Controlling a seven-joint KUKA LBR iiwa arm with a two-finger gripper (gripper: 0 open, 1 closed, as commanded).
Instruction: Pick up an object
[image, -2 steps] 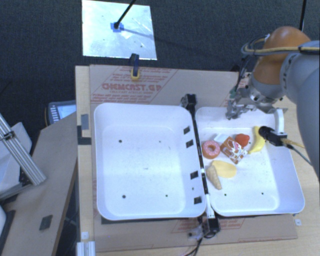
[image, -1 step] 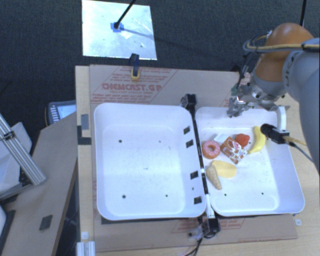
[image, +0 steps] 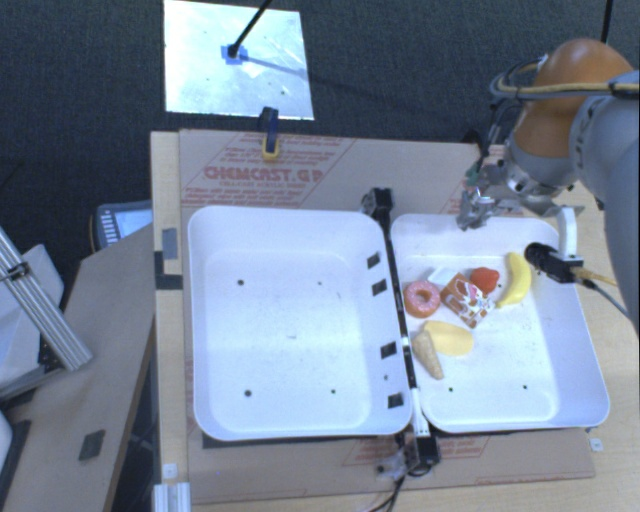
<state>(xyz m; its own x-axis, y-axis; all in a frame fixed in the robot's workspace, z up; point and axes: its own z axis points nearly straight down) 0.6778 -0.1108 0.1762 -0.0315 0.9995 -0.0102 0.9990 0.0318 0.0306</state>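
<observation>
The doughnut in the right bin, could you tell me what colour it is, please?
Pink, with a hole in its middle; the doughnut shows in the camera view.

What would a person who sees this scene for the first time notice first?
Most striking is the small heap of bright toy food in the right bin: a pink donut, a yellow banana, a red and white piece and a pale yellow piece. The grey and orange arm reaches in at the upper right, its claw above that bin's far edge.
</observation>
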